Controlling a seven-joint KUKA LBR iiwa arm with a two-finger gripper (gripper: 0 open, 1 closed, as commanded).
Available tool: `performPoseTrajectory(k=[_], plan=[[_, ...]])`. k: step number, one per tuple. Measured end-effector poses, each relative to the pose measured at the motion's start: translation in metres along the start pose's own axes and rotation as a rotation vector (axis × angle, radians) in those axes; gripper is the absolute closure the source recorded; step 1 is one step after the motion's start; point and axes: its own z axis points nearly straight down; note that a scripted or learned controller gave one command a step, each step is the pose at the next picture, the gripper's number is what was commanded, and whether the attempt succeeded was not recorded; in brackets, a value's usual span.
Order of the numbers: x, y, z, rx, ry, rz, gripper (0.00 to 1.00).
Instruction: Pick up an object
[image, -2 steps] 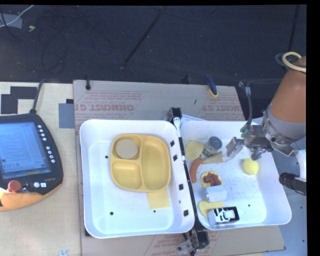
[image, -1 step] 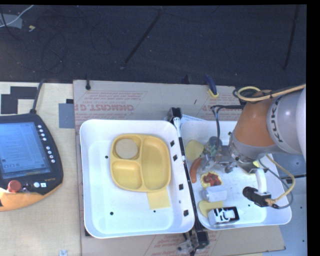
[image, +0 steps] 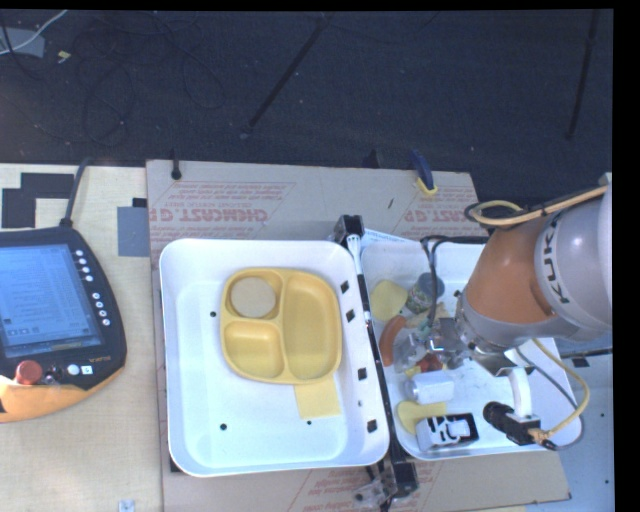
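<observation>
**White bins, a crowded right one, and an arm low over the clutter**

White plastic makes up the two largest things on the bench: the left bin (image: 190, 420) and the right bin (image: 465, 252), set side by side on cardboard. Inside the left bin lies a yellow divided tray (image: 300, 335), with a pale round disc (image: 252, 296) in its ten o'clock compartment and a flat yellow card (image: 318, 400) touching its six o'clock edge.

Next in size is the arm (image: 545, 285), reaching in from three o'clock, its orange band tilted down toward the middle of the right bin. The wrist points toward nine o'clock and sits low over the pile. The gripper (image: 432, 345) is buried among reflective clutter, so whether its claw is wide, narrow or closed on anything cannot be told.

Candidate objects all lie in the right bin: a yellow piece (image: 388, 298) at ten o'clock, a red item (image: 397, 328) just beside the gripper, a small white block (image: 428, 385) at six o'clock of it, a yellow scoop (image: 420, 412) below that, and a black-and-white tag (image: 452, 430) near the bin's six o'clock rim.

To do this well, I judge the pick should settle on one item standing clear of its neighbours, such as the white block, descend straight, and close fully before lifting; the tight packing risks a glancing grip.
</observation>
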Motion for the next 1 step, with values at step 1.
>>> performPoseTrajectory(k=[1], plan=[[0.0012, 0.0491, 0.0009, 0.002, 0.000, -0.004, 0.00]])
